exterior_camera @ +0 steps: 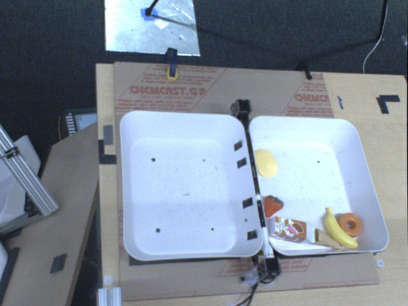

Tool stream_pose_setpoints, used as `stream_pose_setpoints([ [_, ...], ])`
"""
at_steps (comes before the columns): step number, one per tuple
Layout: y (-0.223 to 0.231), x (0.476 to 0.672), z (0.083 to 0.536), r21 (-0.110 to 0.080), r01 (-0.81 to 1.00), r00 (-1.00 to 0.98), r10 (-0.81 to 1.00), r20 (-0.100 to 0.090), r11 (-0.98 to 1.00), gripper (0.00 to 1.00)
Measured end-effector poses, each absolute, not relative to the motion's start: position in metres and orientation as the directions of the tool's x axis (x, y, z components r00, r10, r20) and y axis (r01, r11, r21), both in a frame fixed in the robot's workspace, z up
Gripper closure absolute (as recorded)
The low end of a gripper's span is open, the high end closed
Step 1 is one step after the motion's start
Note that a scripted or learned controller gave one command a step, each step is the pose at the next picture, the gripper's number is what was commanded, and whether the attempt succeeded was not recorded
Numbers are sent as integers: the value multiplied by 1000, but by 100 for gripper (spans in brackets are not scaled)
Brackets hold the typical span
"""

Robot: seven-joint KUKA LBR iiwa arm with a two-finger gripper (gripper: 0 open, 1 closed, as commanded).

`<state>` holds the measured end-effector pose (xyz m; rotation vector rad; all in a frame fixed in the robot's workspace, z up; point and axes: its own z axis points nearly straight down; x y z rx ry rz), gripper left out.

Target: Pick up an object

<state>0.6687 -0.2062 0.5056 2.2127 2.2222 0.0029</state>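
Several items crowd the right bin [357, 145], the banana [336, 228] perhaps partly covering something tan.

We see two white bins side by side on surface [357, 94]. Left bin [185, 183] beside right bin [357, 164]. In right bin: pale yellow disc [266, 163] near left wall; red strawberry-like toy [273, 205] nearer us; printed packet [290, 229] at near edge; banana [338, 228] in near right corner, touching orange ring [350, 224]. Shiny metal sheet [152, 16] lies far left on dark floor.
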Motion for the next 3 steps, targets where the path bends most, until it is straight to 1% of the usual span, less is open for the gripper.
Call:
stream_pose_setpoints([
  [1, -206, 669, 518, 4, 1000, -6, 1000, -2, 6, 100],
  [3, -206, 669, 516, 3, 1000, -6, 1000, -2, 6, 100],
])
